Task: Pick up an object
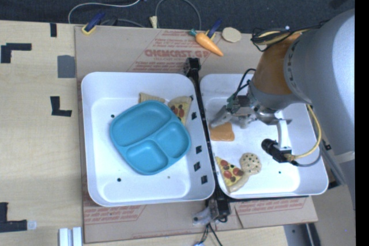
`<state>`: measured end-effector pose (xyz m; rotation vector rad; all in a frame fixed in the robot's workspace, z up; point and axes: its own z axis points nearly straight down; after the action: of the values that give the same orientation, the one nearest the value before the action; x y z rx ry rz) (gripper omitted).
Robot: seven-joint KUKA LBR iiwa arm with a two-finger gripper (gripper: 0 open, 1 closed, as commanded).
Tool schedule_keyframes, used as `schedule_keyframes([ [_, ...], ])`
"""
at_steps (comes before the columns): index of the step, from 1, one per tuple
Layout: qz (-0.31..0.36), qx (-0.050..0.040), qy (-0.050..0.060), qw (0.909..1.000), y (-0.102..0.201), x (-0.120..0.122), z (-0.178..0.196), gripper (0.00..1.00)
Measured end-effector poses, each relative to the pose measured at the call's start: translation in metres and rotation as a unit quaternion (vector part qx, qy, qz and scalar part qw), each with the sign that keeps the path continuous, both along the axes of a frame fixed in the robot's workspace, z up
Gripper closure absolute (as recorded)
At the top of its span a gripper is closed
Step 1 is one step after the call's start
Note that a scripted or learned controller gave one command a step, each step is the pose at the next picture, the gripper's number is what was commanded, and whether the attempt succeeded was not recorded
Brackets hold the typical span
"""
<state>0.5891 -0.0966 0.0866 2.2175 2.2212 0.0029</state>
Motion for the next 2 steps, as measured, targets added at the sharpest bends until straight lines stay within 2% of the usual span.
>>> schedule_keyframes([
  [1,0.000,-0.0016,-0.003,1.0000,0.002,-0.013,0.001,0.00],
  [2,0.001,-0.0001,0.000,1.0000,-0.008,0.033,0.009,0.00],
])
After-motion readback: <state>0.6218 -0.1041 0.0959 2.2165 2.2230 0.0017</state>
